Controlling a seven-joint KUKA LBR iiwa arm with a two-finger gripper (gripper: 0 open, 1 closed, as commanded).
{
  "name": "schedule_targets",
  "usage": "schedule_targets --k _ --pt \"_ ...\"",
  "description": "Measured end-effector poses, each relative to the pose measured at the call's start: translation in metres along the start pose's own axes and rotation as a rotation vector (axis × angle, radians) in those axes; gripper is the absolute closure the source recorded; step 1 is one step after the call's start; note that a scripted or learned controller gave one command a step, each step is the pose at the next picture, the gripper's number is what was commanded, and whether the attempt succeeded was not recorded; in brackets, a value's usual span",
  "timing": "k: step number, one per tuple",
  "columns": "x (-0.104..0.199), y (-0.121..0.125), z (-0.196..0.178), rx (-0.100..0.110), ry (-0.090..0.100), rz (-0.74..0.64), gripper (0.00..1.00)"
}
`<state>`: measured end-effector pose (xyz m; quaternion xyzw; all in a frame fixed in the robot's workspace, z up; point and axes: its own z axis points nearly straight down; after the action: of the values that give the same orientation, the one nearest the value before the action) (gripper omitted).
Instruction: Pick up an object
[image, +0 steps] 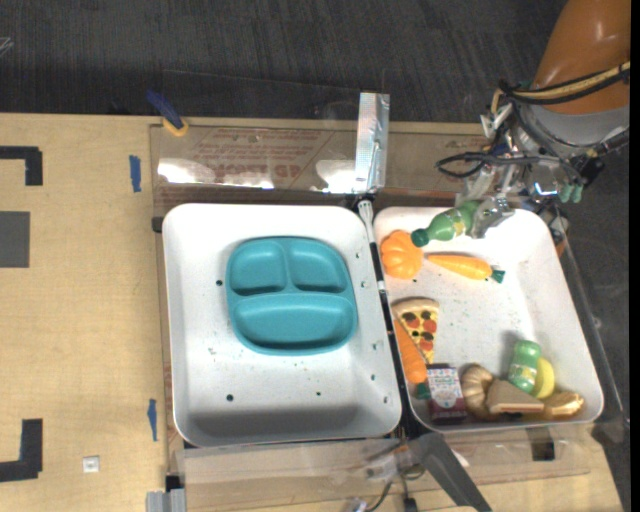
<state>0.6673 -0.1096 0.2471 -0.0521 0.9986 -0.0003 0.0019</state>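
the grey arm with its orange band comes in at the upper right of the frame, and its two-finger gripper (487, 213) sits over the top edge of the right white bin (575, 300). a green, elongated toy vegetable (443, 227) lies right at the gripper's tip, its long axis running from lower left to upper right, the upper right end meeting the metal fingers. it looks to be touching them, but whether it is actually clamped between them or merely lying against them is too small and cluttered to judge, and the width of the jaws cannot be told either.

just below and left of that piece sit a small orange plastic pumpkin (400, 254) and an orange toy carrot (462, 266) with its long axis nearly level across the frame. lower in the same bin are a pizza-slice toy (419, 322) and a cluster of small food toys (505, 385) in the lower right corner, well apart from the gripper.

the left white bin (190, 300) holds a teal divided plastic plate (290, 295).

my judgement: the green piece is the candidate, being nearest, and a lift turns on the fingers straddling it across its slanted long axis.
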Motion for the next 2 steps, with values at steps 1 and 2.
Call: schedule_targets --k 1,2 --pt "-0.003 0.002 -0.016 0.002 -0.015 -0.002 1.00" --pt "-0.005 0.002 -0.029 0.004 -0.026 -0.002 1.00"
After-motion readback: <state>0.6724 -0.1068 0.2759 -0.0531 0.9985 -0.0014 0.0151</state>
